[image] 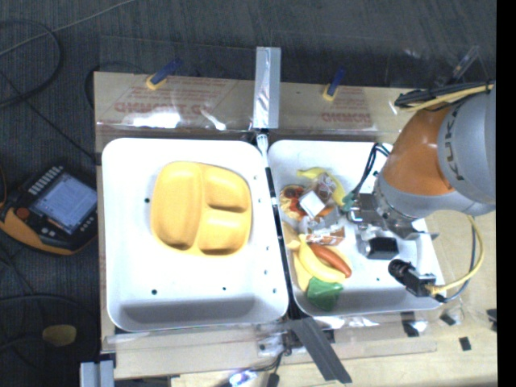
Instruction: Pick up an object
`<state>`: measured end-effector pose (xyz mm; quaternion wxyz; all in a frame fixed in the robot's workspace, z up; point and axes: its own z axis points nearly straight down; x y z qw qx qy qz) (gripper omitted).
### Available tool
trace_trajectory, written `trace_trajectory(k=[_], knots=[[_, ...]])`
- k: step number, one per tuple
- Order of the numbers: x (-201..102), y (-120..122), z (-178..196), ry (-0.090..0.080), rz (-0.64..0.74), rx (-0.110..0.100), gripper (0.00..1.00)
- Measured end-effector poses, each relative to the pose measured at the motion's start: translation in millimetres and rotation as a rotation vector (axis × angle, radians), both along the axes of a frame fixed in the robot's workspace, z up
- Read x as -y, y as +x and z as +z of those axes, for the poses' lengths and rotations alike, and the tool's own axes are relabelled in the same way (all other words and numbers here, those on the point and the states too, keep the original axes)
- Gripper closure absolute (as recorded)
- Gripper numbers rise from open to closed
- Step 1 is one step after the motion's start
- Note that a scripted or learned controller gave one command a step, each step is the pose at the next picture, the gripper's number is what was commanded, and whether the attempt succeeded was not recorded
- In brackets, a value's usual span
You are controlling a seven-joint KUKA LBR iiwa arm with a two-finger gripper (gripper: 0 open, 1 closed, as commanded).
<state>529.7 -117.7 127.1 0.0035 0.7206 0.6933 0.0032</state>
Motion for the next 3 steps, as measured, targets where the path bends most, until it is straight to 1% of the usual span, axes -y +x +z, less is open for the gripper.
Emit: trace_trajectory(k=[1,2,3], knots=[[19.9,27.0,-18.6,0.014,-0.157,0.032,0.0],[24.7,34.5,-0.8,0.006,-0.16,0.057,1.0],[24.7,32.5,-4.1,0.007,-0.161,0.051,0.0]])
